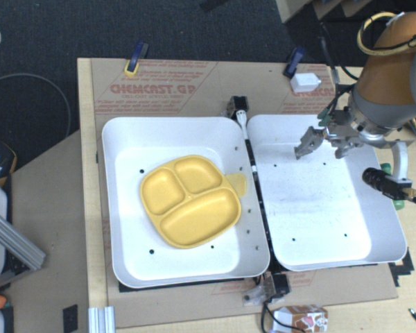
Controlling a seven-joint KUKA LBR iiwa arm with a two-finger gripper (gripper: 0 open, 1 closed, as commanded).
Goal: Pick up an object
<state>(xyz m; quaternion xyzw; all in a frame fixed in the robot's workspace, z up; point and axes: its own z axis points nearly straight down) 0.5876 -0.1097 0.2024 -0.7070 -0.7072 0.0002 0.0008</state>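
Where the worktop (90,186) carries its two shallow white bins side by side, the left bin (118,207) holds a yellow divided plate (189,201) with three compartments, lying flat and turned at a slant near the bin's middle. A small yellow tab (237,183) shows just beside the plate's right edge, touching or nearly touching it; which one I cannot tell. Between the bins runs a dark strip (256,186) with a black clip (238,105) at its far end. The right bin (360,241) has a bare speckled floor. Over its far right part hangs the arm (392,61), and its jaws (327,143) stand spread apart above the bin floor with nothing between them, well apart from the plate. A small white block (305,82) lies on the worktop beyond the right bin.
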